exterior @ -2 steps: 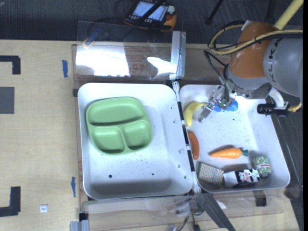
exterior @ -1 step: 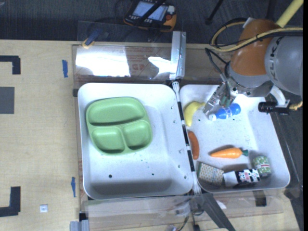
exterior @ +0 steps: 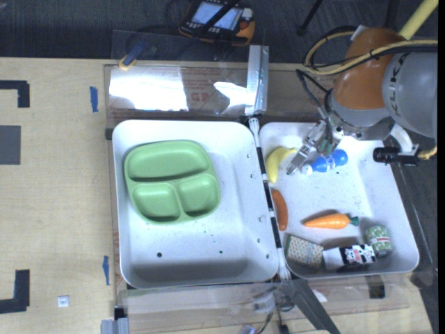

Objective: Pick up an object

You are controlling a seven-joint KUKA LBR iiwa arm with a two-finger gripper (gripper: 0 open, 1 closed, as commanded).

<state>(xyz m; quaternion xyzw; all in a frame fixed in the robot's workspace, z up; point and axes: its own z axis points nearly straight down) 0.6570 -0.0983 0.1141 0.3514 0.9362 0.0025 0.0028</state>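
The left bin holds a green tray. The right bin holds a carrot; above the carrot the gripper hangs, its grip unclear.

A green divided tray with three compartments lies in the left white bin, toward its upper left. Behind the bins a clear plastic panel stands along the bench edge, and a handheld control pendant rests on the dark floor beyond.
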